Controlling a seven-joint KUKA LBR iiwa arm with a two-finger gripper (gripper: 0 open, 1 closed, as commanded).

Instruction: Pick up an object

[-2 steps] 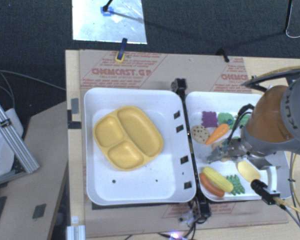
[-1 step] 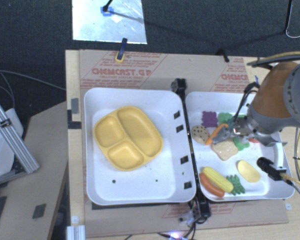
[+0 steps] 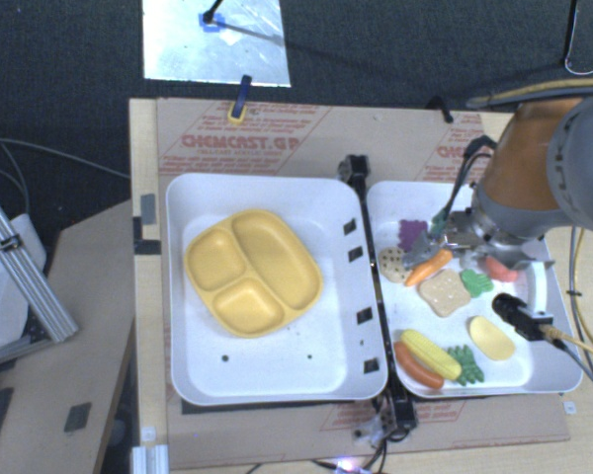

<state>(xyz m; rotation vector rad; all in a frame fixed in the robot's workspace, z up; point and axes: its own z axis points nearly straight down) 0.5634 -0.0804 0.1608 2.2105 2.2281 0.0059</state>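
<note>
Orange carrot beside hand

Robot arm: a thick, rounded link with a smooth grey shell, joined to a broad orange band of matt finish above the wrist. Below the band sits a grey, drum-shaped wrist housing. Thin dark cables loop along the band's edge toward the gripper, a small assembly of grey and dark metal parts, too blurred to resolve.
</note>
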